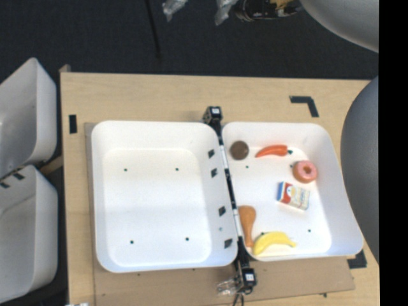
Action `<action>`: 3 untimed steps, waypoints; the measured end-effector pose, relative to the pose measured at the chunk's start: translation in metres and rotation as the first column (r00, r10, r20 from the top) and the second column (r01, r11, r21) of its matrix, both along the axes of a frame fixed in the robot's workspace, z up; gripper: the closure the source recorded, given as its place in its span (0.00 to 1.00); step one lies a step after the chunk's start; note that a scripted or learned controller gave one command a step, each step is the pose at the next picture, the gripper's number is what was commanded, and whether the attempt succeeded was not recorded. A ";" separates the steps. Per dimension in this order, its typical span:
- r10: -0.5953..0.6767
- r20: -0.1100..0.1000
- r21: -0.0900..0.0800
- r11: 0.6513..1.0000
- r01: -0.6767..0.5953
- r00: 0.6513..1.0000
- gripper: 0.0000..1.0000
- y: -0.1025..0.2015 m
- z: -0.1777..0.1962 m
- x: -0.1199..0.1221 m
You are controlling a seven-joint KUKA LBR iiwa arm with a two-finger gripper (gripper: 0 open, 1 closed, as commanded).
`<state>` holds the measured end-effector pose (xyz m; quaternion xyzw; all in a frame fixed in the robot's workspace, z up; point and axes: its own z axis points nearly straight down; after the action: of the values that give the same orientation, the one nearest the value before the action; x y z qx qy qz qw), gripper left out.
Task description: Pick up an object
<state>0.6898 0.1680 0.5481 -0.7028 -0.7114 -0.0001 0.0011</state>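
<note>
My gripper (201, 0) hangs at the top of the camera view, high above the bench's far edge, open with nothing between its fingers. The right bin (325, 145) holds several items. A brown round piece (239, 150) lies at its far left corner, with a red chili pepper (273, 150) beside it. A pink donut (305, 171) and a small red-and-white carton (293, 196) sit toward the right. A brown drumstick (247, 220) and a yellow banana (274, 241) lie at the near left corner.
The left bin (102, 190) stands next to the right one, joined by a black-clipped divider (224, 183). Both rest on a wooden board (146, 97). White boxes (22, 171) stand at the far left. The grey arm body (366, 171) bulges along the right.
</note>
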 end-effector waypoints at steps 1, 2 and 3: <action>-0.011 0.001 -0.007 1.000 0.011 1.000 1.00 -0.010 0.010 0.003; -0.015 -0.003 -0.005 1.000 0.015 1.000 1.00 -0.043 -0.001 0.001; -0.014 -0.002 -0.004 1.000 0.014 1.000 1.00 -0.055 0.000 -0.007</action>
<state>0.6823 0.1133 0.5485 -0.7077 -0.7065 0.0020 0.0004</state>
